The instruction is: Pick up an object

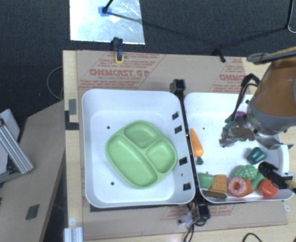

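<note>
My gripper [232, 136] hangs over the middle of the right bin [208, 112], under the grey wrist with its orange band. An orange carrot [196, 143] lies to its left, along the bin's left wall. Along the near wall sit a green pepper [206, 179], a tan waffle piece [219, 184], a pink donut [237, 186], a green broccoli [246, 172] and a red tomato [268, 189]. A teal piece [255, 154] lies just right of the gripper. A small purple thing [240, 115] peeks out beside the wrist.
The left bin [95, 135] holds a light green divided plate [140, 154]. A black divider with clips [184, 140] runs between the two bins. Bare white floor lies in the far part of the right bin.
</note>
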Action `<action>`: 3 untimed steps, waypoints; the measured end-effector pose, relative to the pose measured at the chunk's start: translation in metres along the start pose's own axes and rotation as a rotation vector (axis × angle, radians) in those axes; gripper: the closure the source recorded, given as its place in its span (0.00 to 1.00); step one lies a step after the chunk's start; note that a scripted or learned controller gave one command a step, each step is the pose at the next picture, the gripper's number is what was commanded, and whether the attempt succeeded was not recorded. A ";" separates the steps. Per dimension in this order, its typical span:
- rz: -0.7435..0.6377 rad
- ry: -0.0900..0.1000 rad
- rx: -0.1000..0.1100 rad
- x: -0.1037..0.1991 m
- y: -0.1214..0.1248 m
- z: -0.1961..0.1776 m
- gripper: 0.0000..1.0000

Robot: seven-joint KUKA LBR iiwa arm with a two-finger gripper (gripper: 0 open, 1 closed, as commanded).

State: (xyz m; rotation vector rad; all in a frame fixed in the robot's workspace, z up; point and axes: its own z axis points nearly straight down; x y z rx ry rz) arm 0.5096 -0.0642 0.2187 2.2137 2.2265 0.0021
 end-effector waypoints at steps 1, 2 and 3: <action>-0.001 0.000 -0.001 0.011 0.005 -0.015 1.00; 0.005 0.000 0.002 0.007 -0.001 0.005 1.00; 0.005 0.001 0.001 0.008 -0.005 0.003 1.00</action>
